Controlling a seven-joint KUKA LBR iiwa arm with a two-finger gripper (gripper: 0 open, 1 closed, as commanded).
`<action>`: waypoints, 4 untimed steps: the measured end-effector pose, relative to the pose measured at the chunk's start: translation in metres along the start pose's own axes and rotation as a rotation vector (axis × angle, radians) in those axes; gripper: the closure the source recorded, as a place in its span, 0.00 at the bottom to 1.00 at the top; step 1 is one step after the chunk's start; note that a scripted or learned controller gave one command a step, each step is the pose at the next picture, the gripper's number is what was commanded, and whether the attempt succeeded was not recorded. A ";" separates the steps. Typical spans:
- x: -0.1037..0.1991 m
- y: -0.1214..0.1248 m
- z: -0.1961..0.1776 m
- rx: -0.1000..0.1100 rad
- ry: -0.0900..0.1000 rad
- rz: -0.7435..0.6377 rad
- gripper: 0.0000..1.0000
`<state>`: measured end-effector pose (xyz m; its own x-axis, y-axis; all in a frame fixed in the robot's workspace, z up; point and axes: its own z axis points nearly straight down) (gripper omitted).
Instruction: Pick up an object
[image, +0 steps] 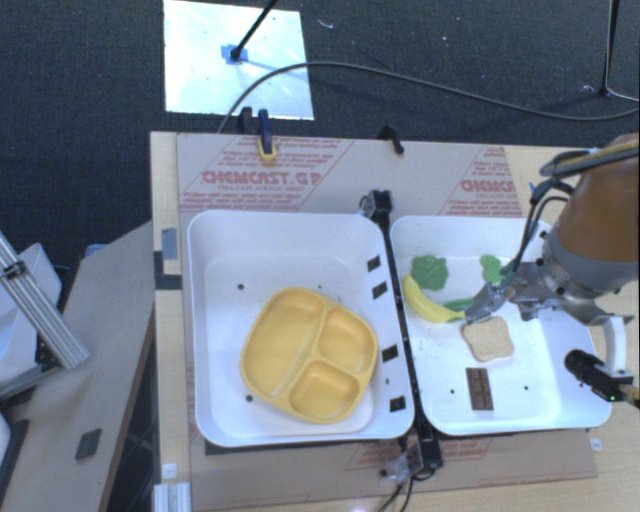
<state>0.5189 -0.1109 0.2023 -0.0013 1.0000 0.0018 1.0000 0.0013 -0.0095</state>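
Hand (487, 305) above round, grainy tan bread slice (488, 341)

Red print "CHEMCAST" on the brown protective-paper sheet (300, 165) under the bins, readable at the upper left above the left white bin (215, 300); a smaller red line runs beneath it, looks like "CELL CAST ACRYLIC SHEET" but too blurred to confirm. After "CHEMCAST" come two or three more letters, maybe "GP". Same red "CHEMCAST" logo repeats at the upper right of the sheet above the right white bin (450, 420), partly cut off by the arm (595, 215). Faint diagonal red print elsewhere on the sheet, illegible. No readable text on the yellow divided plate (310, 352), the bins or the arm.
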 end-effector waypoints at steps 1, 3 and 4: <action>0.000 0.003 -0.005 -0.011 -0.002 -0.002 0.00; -0.001 -0.003 0.092 -0.007 -0.001 0.000 0.00; -0.001 -0.001 0.116 -0.013 -0.003 0.001 0.00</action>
<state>0.5167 -0.1116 0.0863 -0.0008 1.0000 -0.0008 1.0000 0.0008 0.0039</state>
